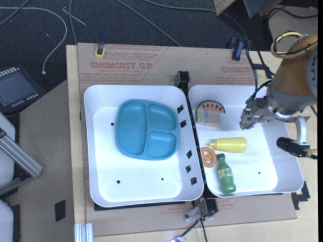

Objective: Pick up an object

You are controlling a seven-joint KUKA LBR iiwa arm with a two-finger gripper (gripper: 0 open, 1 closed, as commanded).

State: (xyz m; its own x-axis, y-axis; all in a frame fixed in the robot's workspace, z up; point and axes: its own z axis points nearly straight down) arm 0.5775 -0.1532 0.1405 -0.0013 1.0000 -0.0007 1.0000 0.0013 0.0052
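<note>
The right bin holds a yellow squeeze bottle lying on its side, a green bottle near the front, a small pretzel and a watermelon-slice toy at the back left. My gripper hangs over the right bin's back right part, to the right of the watermelon slice and above the yellow bottle. Nothing shows between it and the bin floor. The grey wrist and orange band rise behind it.
The left bin carries a blue divided plate. Black clips line the divider between the bins. Cables run along the right edge and the dark floor behind the bench.
</note>
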